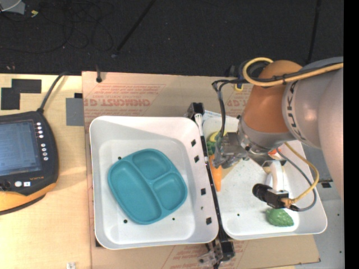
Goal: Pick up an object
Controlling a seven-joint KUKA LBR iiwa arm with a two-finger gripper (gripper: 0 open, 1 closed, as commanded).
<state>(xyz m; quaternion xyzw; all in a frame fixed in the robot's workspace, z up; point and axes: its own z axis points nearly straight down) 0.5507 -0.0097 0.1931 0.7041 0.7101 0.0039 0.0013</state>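
Listing risks: jaws (224,153), state we cannot tell, low in right bin (314,220); orange object (217,177) just below them by the wall — we judge it may slip; green lump (280,217) well apart

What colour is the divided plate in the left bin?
Teal; the plate shows plainly in the camera view.

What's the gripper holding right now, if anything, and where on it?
Cannot tell. The gripper is down at the left edge of the right bin, over an orange object and something green; the wrist hides any contact.
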